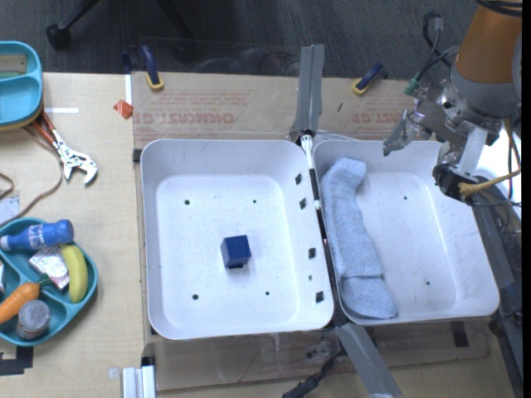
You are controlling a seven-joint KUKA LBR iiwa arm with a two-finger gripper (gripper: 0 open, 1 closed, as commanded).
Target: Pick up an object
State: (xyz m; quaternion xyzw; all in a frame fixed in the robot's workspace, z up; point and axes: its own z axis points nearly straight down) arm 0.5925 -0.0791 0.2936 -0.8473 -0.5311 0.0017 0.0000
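One fixed camera, high above the bench [91, 139], looking down at a slant from mid distance. Both bins are fully in frame, left bin [207, 172] and right bin [431, 239], far rims uppermost, and the arm [489, 48] comes in at top right.

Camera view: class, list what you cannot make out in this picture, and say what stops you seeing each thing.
All in the camera view:
- Floor of the right bin beneath the grey towel: covered by the towel.
- Upper part of the arm: cut off by the top edge.
- Left part of the lower teal tray: cut off by the left edge.
- Label on the blue bottle: too small to read.
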